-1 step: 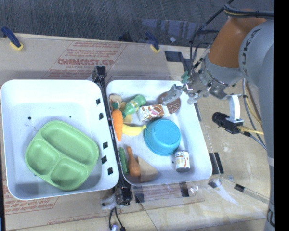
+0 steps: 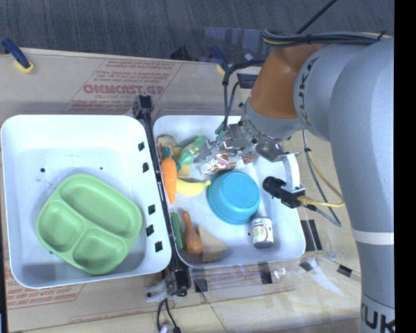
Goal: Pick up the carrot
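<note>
Hand point(image 2: 230, 143) state can't tell, over right bin point(image 2: 291, 234) w/ carrot point(image 2: 169, 179), blue bowl point(image 2: 234, 197); left bin point(image 2: 14, 186) has green tray point(image 2: 89, 222).

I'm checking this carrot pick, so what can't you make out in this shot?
- Gripper: its fingers, hidden under the wrist in the camera view.
- Shiny packet: its print, too small.
- Can: its label, blurred.
- Carrot: lying at the right bin's left wall, underside hidden.
</note>
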You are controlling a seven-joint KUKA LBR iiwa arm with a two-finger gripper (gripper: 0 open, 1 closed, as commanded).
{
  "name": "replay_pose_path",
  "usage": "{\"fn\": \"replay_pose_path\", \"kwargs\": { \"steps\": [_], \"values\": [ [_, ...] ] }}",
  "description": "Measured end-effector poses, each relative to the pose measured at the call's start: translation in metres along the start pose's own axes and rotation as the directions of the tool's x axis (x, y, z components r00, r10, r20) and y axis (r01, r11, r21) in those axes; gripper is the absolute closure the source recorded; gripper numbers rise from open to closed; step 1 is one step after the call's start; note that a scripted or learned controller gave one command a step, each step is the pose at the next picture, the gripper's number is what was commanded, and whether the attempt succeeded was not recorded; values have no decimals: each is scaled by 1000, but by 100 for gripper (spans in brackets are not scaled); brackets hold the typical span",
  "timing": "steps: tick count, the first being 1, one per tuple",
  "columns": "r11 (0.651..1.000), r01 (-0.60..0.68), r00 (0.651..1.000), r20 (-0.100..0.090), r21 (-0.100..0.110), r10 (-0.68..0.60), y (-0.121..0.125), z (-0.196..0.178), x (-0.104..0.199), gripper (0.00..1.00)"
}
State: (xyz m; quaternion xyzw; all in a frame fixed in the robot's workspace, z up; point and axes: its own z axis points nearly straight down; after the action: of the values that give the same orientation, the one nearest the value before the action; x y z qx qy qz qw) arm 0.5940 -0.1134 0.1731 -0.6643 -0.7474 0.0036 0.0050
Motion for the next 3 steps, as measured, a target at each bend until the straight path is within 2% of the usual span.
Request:
{"fn": "replay_pose_path", "kwargs": {
  "steps": [1,2,3],
  "values": [
    [1000,6,1000,3,-4,-6,6,-19,64,0],
    [991,-135,991,3,2,135,-1,-18,66,0],
    [983,-181,983,5,-5,181,18,-18,76,0]
  ]
}}
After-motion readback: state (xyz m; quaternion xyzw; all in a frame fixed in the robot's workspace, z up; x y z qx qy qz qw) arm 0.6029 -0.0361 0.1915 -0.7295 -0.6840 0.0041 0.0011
